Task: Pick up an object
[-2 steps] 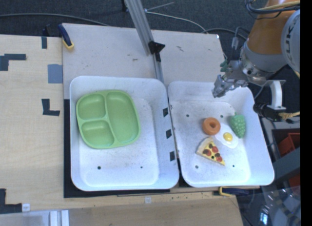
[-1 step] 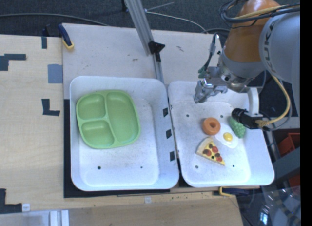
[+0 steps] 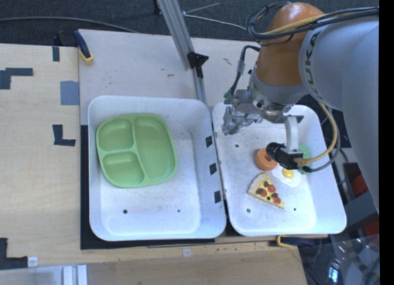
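Grey arm w/ orange band reaching in from right, wrist bending down; gripper (image 3: 231,122) hanging low over right bin's (image 3: 320,216) upper-left corner, near its left edge.

1. You have a pale wooden desk (image 3: 37,154) running across the view, with dark tape marks (image 3: 61,135) stuck on its left part.
2. On the desk lies a lighter board (image 3: 135,62), and the two white bins rest on it side by side, their inner rims touching.
3. The left bin (image 3: 154,216) sits near the middle of the view; the right bin (image 3: 320,216) sits just beside it.
4. A yellow and blue clamp (image 3: 83,47) grips the board's far left corner.
5. A slanted metal post (image 3: 175,19) rises from the board behind the bins, near where they meet.
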`<action>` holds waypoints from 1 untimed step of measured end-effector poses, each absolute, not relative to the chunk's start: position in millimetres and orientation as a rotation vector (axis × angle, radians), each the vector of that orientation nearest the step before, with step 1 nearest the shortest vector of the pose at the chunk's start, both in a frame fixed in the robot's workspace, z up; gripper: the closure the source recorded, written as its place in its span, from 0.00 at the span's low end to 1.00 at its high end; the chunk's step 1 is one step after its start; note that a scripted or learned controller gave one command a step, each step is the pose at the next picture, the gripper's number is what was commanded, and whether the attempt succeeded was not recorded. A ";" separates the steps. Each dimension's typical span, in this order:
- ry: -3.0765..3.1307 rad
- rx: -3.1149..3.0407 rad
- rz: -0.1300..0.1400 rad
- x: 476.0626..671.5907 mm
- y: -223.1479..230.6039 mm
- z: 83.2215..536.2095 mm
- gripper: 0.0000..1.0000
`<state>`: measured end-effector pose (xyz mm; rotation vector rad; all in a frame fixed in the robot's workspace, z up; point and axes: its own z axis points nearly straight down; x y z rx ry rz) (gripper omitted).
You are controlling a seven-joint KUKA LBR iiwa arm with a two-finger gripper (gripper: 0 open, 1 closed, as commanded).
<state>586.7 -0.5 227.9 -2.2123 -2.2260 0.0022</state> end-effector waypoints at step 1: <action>-2.228 -2.210 0.001 574.5 61.5 226.9 1.00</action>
